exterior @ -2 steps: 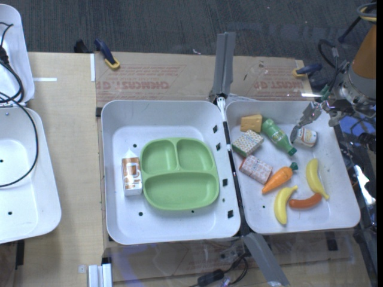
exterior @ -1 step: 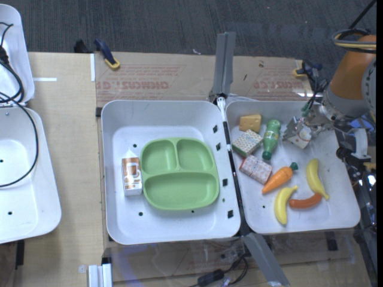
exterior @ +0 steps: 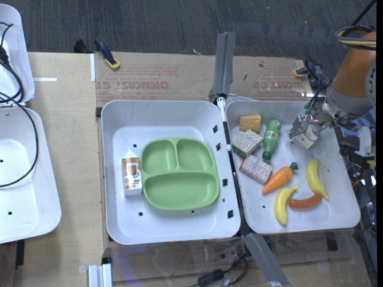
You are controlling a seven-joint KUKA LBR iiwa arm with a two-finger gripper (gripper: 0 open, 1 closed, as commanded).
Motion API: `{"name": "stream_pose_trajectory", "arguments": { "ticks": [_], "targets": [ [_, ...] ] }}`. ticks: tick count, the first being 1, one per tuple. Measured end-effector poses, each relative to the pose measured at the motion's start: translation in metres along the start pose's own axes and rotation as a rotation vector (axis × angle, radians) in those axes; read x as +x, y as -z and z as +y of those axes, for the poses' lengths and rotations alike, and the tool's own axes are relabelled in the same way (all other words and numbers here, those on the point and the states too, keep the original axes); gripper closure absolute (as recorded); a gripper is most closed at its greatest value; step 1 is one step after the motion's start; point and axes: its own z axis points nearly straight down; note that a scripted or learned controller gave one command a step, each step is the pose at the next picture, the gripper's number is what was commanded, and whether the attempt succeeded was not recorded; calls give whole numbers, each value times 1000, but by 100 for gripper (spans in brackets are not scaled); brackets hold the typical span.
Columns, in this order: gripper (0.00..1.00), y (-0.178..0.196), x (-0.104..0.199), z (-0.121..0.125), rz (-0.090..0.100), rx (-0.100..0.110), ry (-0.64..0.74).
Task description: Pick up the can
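Note:
The can point(exterior: 131, 175), white with an orange label, lies in the left bin point(exterior: 114, 136) against the left edge of the green divided plate point(exterior: 179, 173). My gripper point(exterior: 304, 133) hangs over the upper right part of the right bin point(exterior: 341, 214), far to the right of the can. It is just right of a green bottle point(exterior: 270, 138). A small pale shape sits at the gripper's tip, and I cannot make out what it is.
The right bin holds a yellow cheese wedge point(exterior: 250, 122), two patterned blocks point(exterior: 246, 142) point(exterior: 256, 168), a carrot point(exterior: 278, 178), two bananas point(exterior: 315, 178) point(exterior: 284, 203) and an orange pepper point(exterior: 305, 202). A grey divider post point(exterior: 224, 64) rises between the bins.

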Motion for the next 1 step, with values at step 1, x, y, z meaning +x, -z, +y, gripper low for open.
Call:
{"name": "stream_pose_trajectory", "arguments": {
  "ticks": [1],
  "targets": [
    [100, 100, 74, 8, -4, 1, -77]
  ]
}}
